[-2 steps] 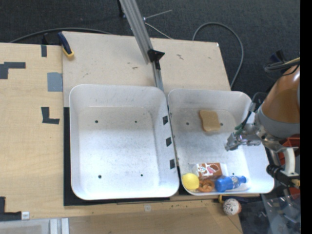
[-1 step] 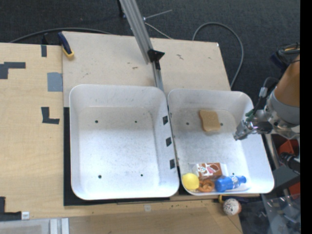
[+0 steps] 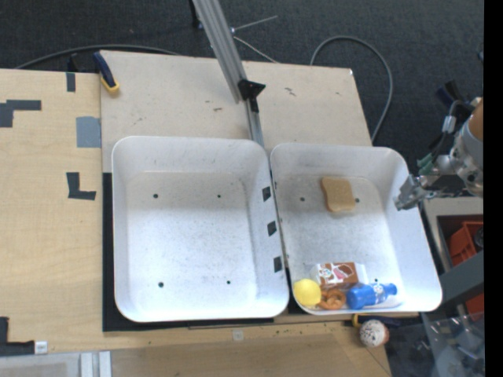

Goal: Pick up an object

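While the gripper [image 3: 407, 193] sits at the right bin's [image 3: 393, 234] right rim, I can't tell how its fingers are set: too small and blurred to read, and nothing visibly in them. Arm [image 3: 468, 144] comes in from the right, wrist just outside the bin wall.

Candidates, all in the right bin:
- tan sponge [image 3: 339, 194], lying flat and alone in the upper middle, closest to the gripper, bare floor all around it
- yellow ball [image 3: 307, 292], snack packet [image 3: 339, 274], blue bottle [image 3: 370, 294], packed together along the front wall

Left bin [image 3: 189, 226] offers no target. A small ball [image 3: 373, 333] lies on the bench [image 3: 204, 100] just outside the front rim.

My call: go for the sponge. Clear the rim first, move over it, descend straight down with the fingers spanning its short side. It looks soft, so it should tolerate a firm squeeze. Front cluster is risky: things touching, wall in the way, ball likely to roll.
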### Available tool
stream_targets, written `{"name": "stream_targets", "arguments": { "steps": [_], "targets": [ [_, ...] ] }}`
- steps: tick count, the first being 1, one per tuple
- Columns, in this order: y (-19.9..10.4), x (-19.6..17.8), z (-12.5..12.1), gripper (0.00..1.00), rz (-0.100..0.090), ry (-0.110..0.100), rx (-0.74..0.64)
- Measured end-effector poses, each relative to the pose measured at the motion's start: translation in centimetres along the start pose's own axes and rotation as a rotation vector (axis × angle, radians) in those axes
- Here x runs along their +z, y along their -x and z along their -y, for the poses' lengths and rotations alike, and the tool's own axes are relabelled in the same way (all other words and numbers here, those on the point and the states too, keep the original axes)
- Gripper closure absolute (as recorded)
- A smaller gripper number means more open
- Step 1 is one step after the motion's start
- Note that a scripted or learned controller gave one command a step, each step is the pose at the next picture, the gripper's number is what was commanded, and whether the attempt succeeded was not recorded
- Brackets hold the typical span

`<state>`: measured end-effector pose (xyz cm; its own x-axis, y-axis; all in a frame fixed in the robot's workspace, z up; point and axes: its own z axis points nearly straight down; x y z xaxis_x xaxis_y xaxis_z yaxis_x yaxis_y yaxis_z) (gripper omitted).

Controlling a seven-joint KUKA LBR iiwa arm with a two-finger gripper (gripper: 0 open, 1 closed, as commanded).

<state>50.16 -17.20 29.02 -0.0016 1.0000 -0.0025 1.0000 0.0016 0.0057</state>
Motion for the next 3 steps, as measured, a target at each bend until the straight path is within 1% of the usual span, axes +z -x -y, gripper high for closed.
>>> {"name": "stream_targets", "arguments": {
  "steps": [1, 2, 3],
  "targets": [
    [0.0, -0.5, 0.0, 1.0, -0.002, -0.006, 0.001],
    [-4.7, -0.2, 0.0, 1.0, -0.003, -0.007, -0.003],
    [-11.0, 1.3, -0.4, 1.0, -0.004, -0.008, -0.006]
  ]
}}
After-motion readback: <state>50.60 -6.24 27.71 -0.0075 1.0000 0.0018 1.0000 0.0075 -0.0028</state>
